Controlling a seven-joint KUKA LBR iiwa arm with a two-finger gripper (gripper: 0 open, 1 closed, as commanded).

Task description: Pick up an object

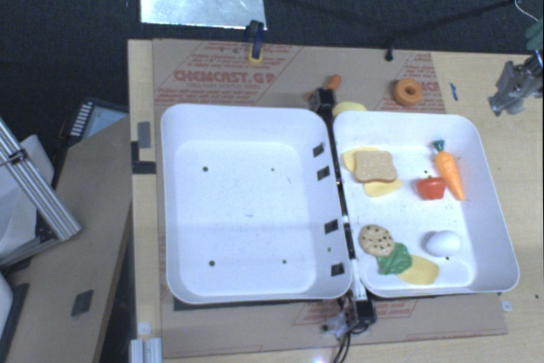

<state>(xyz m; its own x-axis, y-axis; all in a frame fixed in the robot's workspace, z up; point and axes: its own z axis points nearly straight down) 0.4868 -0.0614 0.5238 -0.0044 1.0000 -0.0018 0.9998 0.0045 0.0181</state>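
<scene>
Hovering at three o'clock, our gripper (512, 93), grip state unreadable, should drop squarely over the carrot (448, 170), at the bin's (493, 208) one o'clock.

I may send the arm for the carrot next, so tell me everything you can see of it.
The carrot looks like a plastic toy: a smooth orange cone with a small green top. It lies flat in the right bin, near the far right corner, green end away from the camera and tip pointing toward it. Its lower part lies against a red piece on its left. The gripper is outside the bin, off to the right.
</scene>
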